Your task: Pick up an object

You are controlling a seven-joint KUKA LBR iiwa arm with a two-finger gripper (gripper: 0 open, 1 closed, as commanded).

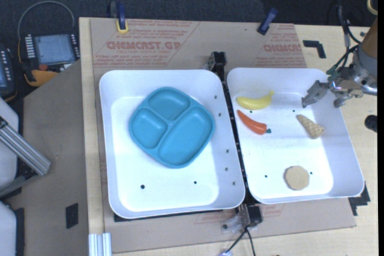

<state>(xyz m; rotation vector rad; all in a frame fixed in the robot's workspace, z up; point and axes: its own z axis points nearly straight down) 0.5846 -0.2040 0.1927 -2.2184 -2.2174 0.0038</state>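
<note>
The right bin holds a yellow banana, a red-orange pepper, a tan cone-shaped piece and a round tan cookie. My gripper hangs over the bin's far right corner, above and to the right of the cone. Its two fingers are spread apart, and nothing is between them.
The left bin holds a blue divided plate. A black clamp sits between the bins at the back. Cardboard lies under both bins, and a screen device is off the bench at the far left.
</note>
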